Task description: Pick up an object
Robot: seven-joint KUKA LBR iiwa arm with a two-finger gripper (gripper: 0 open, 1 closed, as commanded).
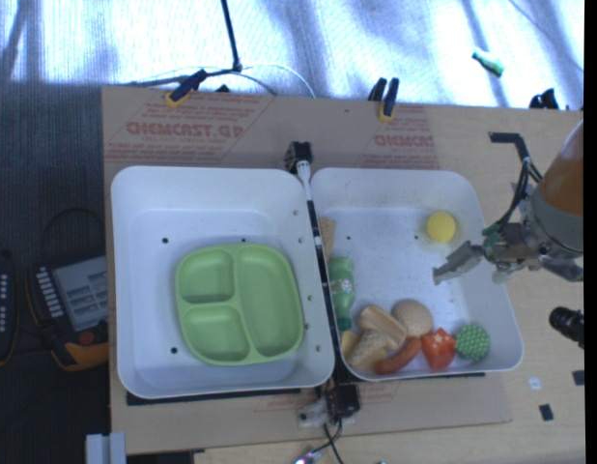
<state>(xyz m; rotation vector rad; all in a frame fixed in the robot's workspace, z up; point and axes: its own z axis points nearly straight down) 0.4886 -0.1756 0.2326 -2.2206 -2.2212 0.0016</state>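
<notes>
The right bin holds several toy foods. A yellow ball lies near its far right. A green bottle lies along its left wall. At the front sit bread pieces, a beige bun, a red sausage, a red pepper and a knobbly green ball. My gripper hangs over the bin's right side, pointing left, just below and right of the yellow ball. I see nothing held in it.
The left bin carries a light green divided plate. A black clamp sits at the far end of the wall between the bins. Yellow clips hold the cardboard at the bench's far edge.
</notes>
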